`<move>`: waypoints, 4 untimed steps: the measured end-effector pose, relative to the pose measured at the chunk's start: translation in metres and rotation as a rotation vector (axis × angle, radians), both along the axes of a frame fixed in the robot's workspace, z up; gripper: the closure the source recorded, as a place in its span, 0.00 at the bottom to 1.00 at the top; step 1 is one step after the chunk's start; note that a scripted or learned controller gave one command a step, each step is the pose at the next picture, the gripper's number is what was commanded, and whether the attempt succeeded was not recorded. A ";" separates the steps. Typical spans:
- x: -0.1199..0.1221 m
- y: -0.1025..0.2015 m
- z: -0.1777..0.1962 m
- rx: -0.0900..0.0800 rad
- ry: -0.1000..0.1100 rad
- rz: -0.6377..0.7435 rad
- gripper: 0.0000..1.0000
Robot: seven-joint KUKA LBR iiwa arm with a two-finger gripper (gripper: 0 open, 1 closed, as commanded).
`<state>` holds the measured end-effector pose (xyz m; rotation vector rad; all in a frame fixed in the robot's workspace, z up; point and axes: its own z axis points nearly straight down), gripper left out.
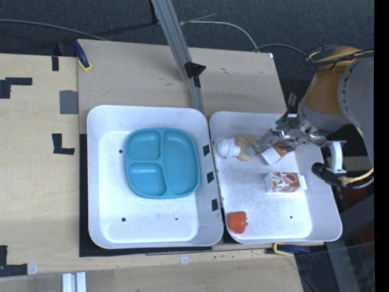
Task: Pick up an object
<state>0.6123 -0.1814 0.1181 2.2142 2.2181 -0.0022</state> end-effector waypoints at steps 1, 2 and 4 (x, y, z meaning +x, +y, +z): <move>0.001 0.001 0.013 0.002 -0.002 0.001 1.00; 0.001 -0.001 0.055 0.005 0.001 0.000 1.00; -0.003 0.008 0.144 0.006 0.001 0.000 1.00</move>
